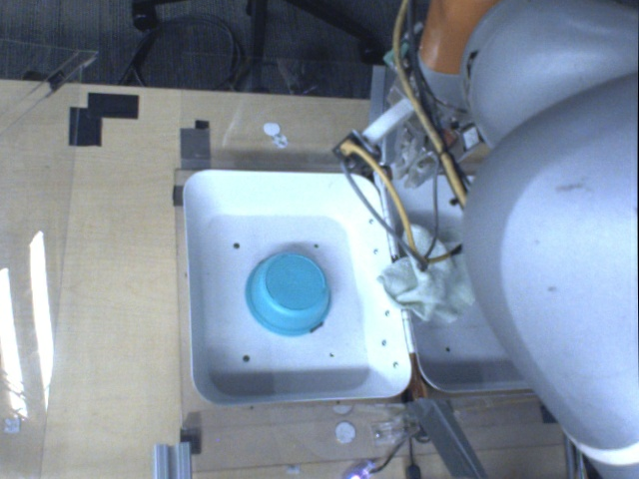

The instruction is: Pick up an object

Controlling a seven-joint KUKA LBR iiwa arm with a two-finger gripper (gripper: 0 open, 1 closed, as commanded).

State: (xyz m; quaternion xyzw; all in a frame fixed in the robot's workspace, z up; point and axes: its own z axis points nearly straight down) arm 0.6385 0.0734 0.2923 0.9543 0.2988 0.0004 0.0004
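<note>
The grey arm (pixel 559 267) is by far the biggest thing here, a smooth rounded casing filling the frame from 1 o'clock to 5 o'clock, with its orange band (pixel 469 8) at 1 o'clock. Its bulk covers most of the right bin (pixel 449 352), so the main risk, as I judge it, is that whatever lies under there gets nudged or missed, because a grasp cannot be checked from above. The gripper (pixel 419 158) hangs near 2 o'clock among looped yellow and black cables (pixel 394 203); I cannot tell what state it is in, nor see anything held in it.

Next in size is the left bin (pixel 210 297), a shallow hard white tray with rounded corners and small holes in its floor, sitting at the centre of the wooden bench (pixel 100 267).

The blue bowl (pixel 289 293) lies upside down near the middle of that bin, apart from every wall. It looks like smooth rigid plastic, round and domed, so fingers closing on it could slide off the curved back, or push it across the slick floor.

Smallest is a pale crumpled cloth (pixel 427 285) at 3 o'clock, draped over the ridge between the 2 bins just beside the cables; soft and limp, it might snag on them
</note>
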